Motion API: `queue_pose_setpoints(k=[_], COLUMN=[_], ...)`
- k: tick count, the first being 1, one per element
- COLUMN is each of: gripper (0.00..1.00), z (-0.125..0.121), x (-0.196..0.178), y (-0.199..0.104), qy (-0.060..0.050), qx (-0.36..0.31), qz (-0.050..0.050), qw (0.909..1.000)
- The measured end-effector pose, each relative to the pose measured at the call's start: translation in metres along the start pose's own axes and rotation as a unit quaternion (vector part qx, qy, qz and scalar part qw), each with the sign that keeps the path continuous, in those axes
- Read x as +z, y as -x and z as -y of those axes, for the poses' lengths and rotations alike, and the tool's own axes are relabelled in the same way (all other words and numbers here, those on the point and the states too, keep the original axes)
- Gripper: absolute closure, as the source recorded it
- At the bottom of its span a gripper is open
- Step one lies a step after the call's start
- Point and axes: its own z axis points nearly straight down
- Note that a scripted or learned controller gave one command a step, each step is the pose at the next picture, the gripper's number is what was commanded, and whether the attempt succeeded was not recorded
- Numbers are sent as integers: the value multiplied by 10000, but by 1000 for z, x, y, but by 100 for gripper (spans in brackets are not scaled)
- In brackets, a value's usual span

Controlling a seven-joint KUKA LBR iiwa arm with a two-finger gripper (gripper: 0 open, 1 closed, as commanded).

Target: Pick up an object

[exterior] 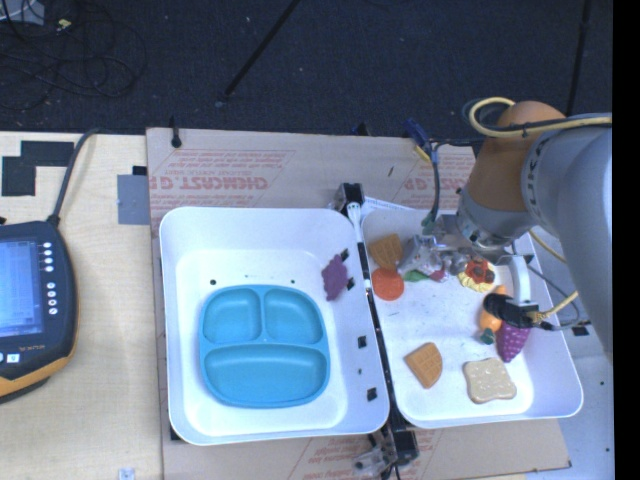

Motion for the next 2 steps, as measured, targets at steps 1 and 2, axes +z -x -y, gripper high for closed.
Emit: queue_pose_setpoints(k=[1,2], gripper=[100,0], z=[0,0], x=[-7,-7], y=[0,0], qy=[-22,-21], qx=[-7,-9], qz=[-3,-1], qw=[10000,10000])
